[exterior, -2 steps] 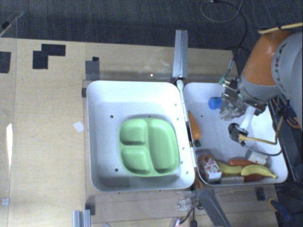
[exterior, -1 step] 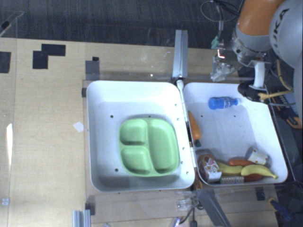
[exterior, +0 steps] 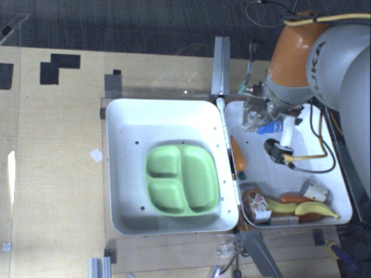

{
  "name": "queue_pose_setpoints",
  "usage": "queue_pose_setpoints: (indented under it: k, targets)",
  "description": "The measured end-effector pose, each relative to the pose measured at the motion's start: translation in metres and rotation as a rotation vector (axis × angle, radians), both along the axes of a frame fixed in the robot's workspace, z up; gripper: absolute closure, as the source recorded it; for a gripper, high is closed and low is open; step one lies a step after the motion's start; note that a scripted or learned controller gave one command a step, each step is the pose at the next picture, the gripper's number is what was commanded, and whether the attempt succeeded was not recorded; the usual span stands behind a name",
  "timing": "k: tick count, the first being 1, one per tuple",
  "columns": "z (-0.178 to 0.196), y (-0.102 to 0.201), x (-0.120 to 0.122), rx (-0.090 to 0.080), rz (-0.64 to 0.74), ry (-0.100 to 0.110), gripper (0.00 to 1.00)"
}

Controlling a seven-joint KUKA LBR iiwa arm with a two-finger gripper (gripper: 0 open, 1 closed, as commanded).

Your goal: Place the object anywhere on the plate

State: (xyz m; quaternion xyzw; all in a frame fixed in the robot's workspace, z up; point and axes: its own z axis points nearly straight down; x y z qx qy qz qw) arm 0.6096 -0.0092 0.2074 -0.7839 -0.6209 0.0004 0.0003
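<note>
A green plate (exterior: pixel 182 177) with three compartments lies in the left white bin (exterior: pixel 124 155). My gripper (exterior: pixel 254 118) hangs over the back left part of the right bin (exterior: pixel 342 204), under the grey arm's orange band. A small blue object (exterior: pixel 271 127) shows just to the gripper's right, partly hidden by the wrist; whether it is held cannot be seen. An orange carrot (exterior: pixel 236 154) with a green tip lies along the right bin's left wall.
At the right bin's front lie a brown and white packet (exterior: pixel 256 205), a yellow banana (exterior: pixel 313 210), a red pepper (exterior: pixel 295 200) and a small white cup (exterior: pixel 315 190). A black cable (exterior: pixel 313 167) loops from the wrist over that bin.
</note>
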Motion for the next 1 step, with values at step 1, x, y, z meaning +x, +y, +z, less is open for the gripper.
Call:
queue_pose_setpoints:
  k: [1]
  targets:
    - [-0.0251,-0.0423,-0.0414,0.0,-0.278,0.001,1.0]
